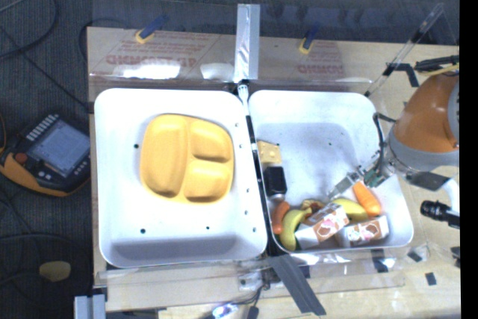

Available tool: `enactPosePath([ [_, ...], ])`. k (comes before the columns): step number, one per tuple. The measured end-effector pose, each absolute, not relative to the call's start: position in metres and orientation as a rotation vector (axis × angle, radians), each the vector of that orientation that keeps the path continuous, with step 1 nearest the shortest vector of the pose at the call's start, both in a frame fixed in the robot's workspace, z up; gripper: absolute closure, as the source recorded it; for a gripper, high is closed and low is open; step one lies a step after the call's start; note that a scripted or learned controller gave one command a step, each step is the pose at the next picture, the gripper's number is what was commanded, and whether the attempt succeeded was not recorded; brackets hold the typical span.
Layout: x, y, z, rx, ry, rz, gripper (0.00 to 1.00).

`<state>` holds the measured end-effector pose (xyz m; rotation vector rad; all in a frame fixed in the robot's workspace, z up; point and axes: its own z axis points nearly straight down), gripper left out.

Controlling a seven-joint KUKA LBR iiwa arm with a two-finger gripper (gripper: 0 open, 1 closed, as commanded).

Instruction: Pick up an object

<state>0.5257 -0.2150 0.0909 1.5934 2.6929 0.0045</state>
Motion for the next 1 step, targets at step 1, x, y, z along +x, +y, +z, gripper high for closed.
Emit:
enactPosePath([
  [1, 0.5278, -0.2144, 0.1013, 1.591, 2.689, 0.009, 1.00],
])
